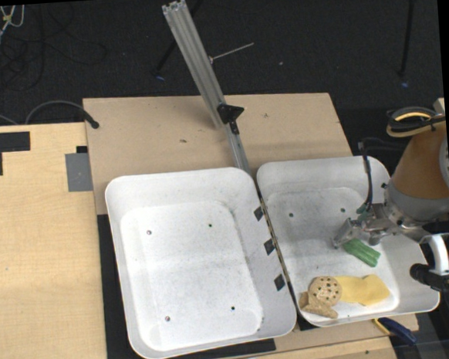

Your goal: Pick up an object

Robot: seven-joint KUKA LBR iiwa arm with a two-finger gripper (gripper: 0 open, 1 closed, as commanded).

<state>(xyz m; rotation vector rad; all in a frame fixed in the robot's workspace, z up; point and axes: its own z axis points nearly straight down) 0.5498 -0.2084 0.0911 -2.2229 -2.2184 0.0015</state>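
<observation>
My gripper (358,234) is low over the right part of the right bin (310,191), at the end of the grey arm coming in from the right. A green oblong object (365,253) lies slanted on the bin floor, directly under and against the gripper's tip. Whether it is gripped is not visible. Toward the bin's front edge lie a round tan piece with dark dots (324,288), a small brown piece (320,307) beside it, and a flat yellow object (365,289).
The left bin (184,255) adjoins the right one, with black clips (268,246) along their shared rim. A slanted aluminium rail (200,64) rises behind the bins. Light wood bench (37,251) extends to the left.
</observation>
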